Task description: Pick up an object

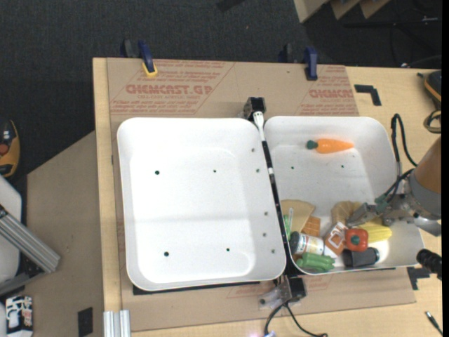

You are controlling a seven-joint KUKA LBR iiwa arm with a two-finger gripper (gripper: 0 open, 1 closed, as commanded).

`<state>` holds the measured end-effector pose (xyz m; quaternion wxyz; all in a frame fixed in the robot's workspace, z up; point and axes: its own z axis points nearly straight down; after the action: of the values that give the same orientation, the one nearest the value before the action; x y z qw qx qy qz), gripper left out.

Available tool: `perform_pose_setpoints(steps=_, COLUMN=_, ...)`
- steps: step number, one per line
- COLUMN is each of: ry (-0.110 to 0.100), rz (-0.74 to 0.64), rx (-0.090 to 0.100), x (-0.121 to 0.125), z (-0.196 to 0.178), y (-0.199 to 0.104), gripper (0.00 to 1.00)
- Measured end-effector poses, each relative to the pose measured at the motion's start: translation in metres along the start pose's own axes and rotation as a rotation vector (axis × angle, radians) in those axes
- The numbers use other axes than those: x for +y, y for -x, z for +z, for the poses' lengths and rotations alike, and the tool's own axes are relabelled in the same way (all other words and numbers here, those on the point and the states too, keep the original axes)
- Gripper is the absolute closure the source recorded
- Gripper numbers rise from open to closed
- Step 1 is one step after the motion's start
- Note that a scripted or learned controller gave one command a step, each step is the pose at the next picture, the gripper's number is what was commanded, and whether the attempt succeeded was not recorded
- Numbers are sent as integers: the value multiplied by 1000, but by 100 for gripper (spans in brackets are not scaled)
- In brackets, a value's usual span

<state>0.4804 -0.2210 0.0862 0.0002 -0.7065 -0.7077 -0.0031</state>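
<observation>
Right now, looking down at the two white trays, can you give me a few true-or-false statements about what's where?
1. The toy carrot lies in the right tray. True.
2. The carrot sits among the pile of toys. False: it lies alone near the tray's far end, and the pile is at the near end.
3. The robot's gripper is over the right tray, beside the pile. True.
4. The arm reaches over the left tray. False: it comes in from the right.
</observation>
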Motion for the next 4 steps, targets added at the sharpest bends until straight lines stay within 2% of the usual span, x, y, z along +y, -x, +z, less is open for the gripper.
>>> perform_pose_setpoints(steps=1, ry=5, rz=-7, rx=-5, x=1, z=-103, y=-80, gripper=0)
perform_pose_setpoints(steps=2, ry=2, rz=-14, rx=0, x=63, z=-97, y=-203, gripper=0)
perform_pose_setpoints(steps=3, ry=9, rz=-10, rx=-1, x=85, z=-199, y=-283, gripper=0)
perform_pose_setpoints(steps=4, ry=15, rz=-7, rx=2, x=70, z=-351, y=-334, gripper=0)
